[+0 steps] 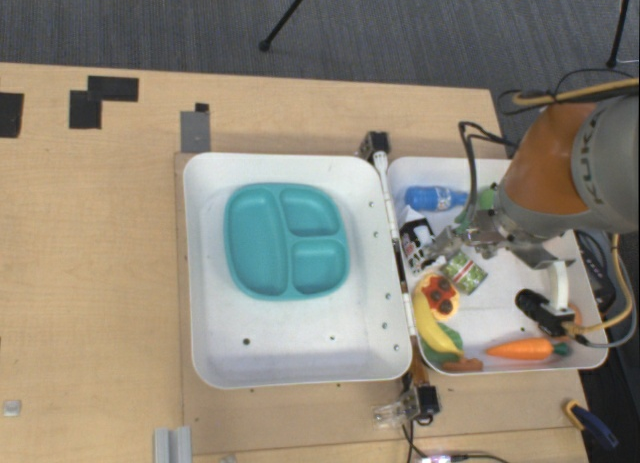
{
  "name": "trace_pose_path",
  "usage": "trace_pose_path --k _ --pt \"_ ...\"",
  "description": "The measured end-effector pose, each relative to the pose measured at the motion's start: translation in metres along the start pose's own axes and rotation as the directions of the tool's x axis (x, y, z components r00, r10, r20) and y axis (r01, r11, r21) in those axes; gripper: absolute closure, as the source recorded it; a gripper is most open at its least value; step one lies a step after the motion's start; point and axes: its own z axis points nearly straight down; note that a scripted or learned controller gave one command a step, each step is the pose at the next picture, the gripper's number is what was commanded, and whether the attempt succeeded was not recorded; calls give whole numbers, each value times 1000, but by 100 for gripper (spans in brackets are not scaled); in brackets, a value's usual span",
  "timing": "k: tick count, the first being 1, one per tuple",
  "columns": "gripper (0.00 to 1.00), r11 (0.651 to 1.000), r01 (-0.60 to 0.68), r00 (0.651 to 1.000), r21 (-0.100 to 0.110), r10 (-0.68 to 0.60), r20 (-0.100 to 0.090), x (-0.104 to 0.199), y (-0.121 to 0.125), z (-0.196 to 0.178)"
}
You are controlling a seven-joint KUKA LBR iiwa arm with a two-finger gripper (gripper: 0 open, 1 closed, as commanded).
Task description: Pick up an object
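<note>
The grey arm (560, 166), with its orange band, is raised above the desk (90, 281) and is seen reaching in from the right over the right bin (500, 311). Its gripper (447, 243) is held low within that bin, near the left wall. Whether the gripper is spread or pressed together cannot be told from this angle, and nothing can be made out in its grasp.

All the loose things are found in the right bin. A green-and-white packet (465, 273) is seen just beside the gripper, on the near side. A small black-and-white item (413, 241) is placed just left of the gripper, against the bin's left wall. A blue bottle (432, 197) is laid on its side toward the far wall. A red-and-yellow toy (440, 294) is set near the packet, touching the top of a banana (432, 329), which is curved along the near left corner. A carrot (520, 349) is laid along the near wall.

In the left bin (290, 336) a teal divided plate (287, 241) is laid flat.
</note>
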Motion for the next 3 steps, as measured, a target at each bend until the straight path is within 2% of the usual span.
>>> trace_pose_path --k 1,3 --pt "0 998 63 998 -6 -63 3 0 0 0" --pt "0 974 224 974 -3 -224 4 0 -2 0"
